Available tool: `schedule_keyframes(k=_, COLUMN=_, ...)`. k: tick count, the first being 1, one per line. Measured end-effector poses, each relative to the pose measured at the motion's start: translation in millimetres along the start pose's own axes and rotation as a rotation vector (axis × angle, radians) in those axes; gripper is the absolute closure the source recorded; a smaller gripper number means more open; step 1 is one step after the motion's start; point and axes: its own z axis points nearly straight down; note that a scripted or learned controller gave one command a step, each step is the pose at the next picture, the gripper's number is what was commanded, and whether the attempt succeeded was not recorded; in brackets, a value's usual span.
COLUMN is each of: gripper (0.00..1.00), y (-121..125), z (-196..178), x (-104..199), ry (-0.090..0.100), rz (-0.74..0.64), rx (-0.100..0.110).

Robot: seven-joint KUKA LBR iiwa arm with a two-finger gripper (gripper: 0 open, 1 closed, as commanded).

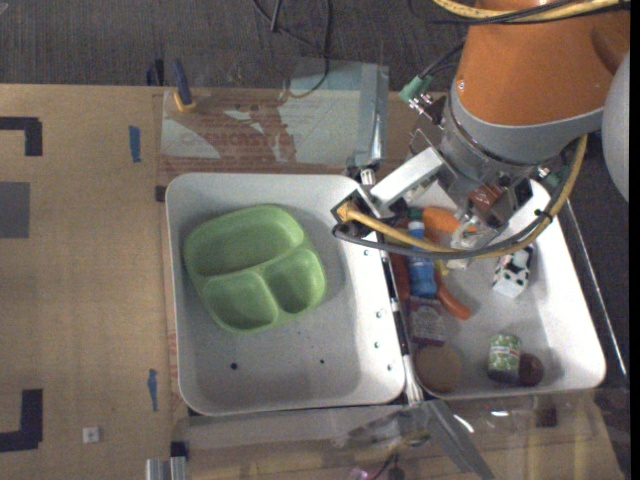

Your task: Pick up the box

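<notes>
A small white box with black patches [512, 272] stands in the right bin [560, 338], near its middle right. My gripper [474, 230] hangs over the upper part of that bin, just left of and above the box, under the orange wrist band [530, 38]. The wrist and its yellow cable loop [400, 238] hide most of the gripper. Nothing can be made out in its grasp.
The left bin [200, 368] holds a green divided plate [255, 266]. In the right bin lie an orange carrot [452, 305], a blue bottle [423, 275], a purple packet [429, 321], a brown round item [439, 367], a green can [504, 355] and a dark red ball [531, 370].
</notes>
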Motion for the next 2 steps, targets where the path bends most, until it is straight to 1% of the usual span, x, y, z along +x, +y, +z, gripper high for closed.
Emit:
schedule_keyframes(k=1, gripper=0.0, y=106.1, z=153.2, x=-85.2, ry=-0.001, rz=-0.06, rx=0.001)
schedule_keyframes(k=2, gripper=1.0, y=106.2, z=144.0, x=-85.0, ry=-0.002, rz=-0.059, rx=0.002)
